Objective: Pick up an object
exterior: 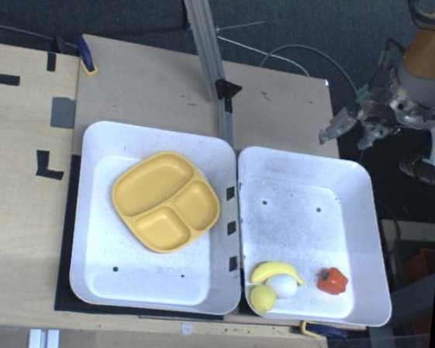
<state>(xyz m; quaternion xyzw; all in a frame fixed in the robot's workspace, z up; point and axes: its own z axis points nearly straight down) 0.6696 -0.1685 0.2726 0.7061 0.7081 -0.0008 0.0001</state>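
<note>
We see the gripper [357, 129] w/ fingers spread, holding nothing, above the right bin's [371, 195] far edge. Banana [273, 271] lies near the front wall, long axis left-right, ends curving toward the front.

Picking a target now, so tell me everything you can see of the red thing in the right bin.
The red thing looks like a small toy pepper or tomato, glossy like plastic, with a dark stem end facing up and back. It sits on the floor of the right bin, near its front right corner, apart from the banana cluster and touching nothing else.
</note>
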